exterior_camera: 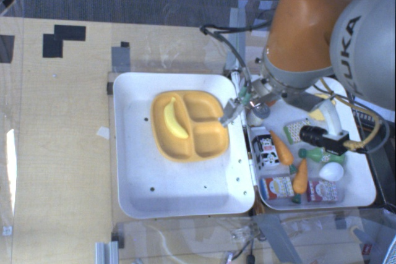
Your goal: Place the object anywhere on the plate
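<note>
Yellow banana [174, 120] on orange plate [207, 145]

Even, bright overhead light washes the worktop [62, 151], with soft shadows, mild glare on clear sheeting at left, and slightly soft focus.

arm [362, 40] | grey casing reads "KUKA", partly cut off | cartons [300, 188] | print too small to read

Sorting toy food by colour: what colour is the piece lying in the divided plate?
Yellow: the banana, in the camera view.
</note>
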